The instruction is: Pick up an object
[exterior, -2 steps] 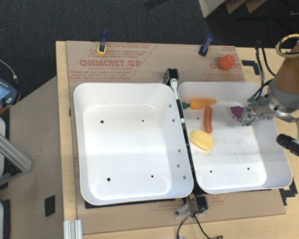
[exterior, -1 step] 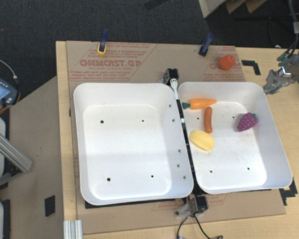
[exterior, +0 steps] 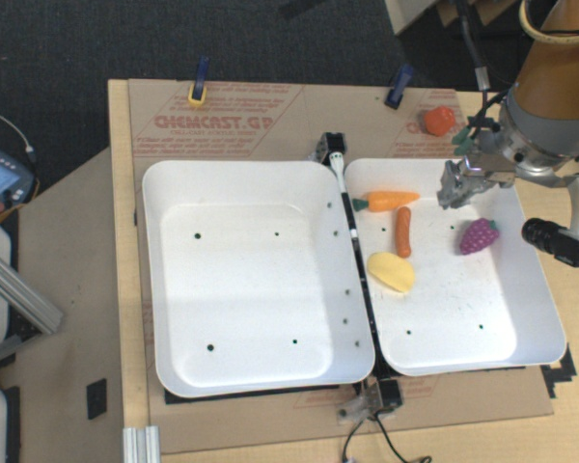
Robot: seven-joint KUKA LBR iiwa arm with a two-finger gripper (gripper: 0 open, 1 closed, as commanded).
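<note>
Hovering Over the Right Bin, Arm Reaches Toward Toy Food

Reaching in from the right of the camera view, the grey arm [exterior: 550, 114] with its orange band hangs its gripper [exterior: 455, 193] above the far part of the right bin [exterior: 521, 340]. Whether the gripper is apart or together cannot be told from this angle: its tip reads as a dark metallic cluster, and nothing is visibly caught in it. It sits above bare white floor, near the leafy end of nothing in particular, with the carrot [exterior: 391, 201] just to its left and the purple grapes [exterior: 478, 236] just below and to its right; it does not appear to touch either.

Four toy foods lie in the right bin. The carrot rests near the far left corner, lengthwise across the bin, with its green top against the divider side. A red sausage [exterior: 403, 232] lies just below it, pointing front to back. A yellow lemon-like piece [exterior: 393, 272] sits close to the sausage's near end, beside the bin's left wall. The grapes lie apart toward the right side.

The left bin [exterior: 174, 355] stands alongside, its rim meeting the right bin's. An orange-red toy [exterior: 439, 121] lies on the cardboard sheet [exterior: 270, 114] beyond the bins, outside both.
</note>
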